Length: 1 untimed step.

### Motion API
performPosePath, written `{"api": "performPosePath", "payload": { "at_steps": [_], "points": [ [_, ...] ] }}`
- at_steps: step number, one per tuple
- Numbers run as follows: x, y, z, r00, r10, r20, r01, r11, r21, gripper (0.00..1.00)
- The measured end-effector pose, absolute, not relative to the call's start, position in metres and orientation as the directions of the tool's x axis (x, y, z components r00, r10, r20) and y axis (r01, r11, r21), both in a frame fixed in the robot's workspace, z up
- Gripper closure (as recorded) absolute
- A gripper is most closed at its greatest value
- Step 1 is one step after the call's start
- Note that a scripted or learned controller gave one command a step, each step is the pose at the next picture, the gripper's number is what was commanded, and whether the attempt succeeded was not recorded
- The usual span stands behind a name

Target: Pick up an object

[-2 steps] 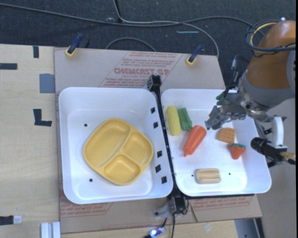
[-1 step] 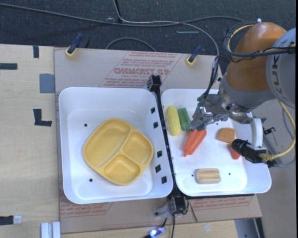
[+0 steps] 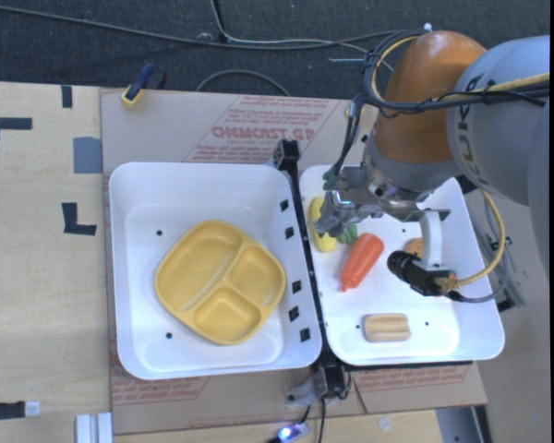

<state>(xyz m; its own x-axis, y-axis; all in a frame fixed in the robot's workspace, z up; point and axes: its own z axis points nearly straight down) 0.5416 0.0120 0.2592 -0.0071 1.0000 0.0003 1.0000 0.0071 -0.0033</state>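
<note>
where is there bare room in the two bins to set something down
Left bin: bare strips along the top edge and left wall around the yellow plate. Right bin: a bare patch between the carrot and the tan block, and the near right corner. Crowded at the right bin's upper left, where the gripper hangs over the yellow item and carrot.

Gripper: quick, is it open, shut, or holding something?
Gripper: cannot be told; it sits low in the right bin, over the yellow object and beside the carrot.
</note>
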Motion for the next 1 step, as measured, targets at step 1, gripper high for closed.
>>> {"api": "performPosePath", "payload": {
  "at_steps": [1],
  "points": [
    [0.5464,0.0677,0.2375,-0.006,1.000,0.000,1.000,0.006,-0.006,1.00]
  ]
}}
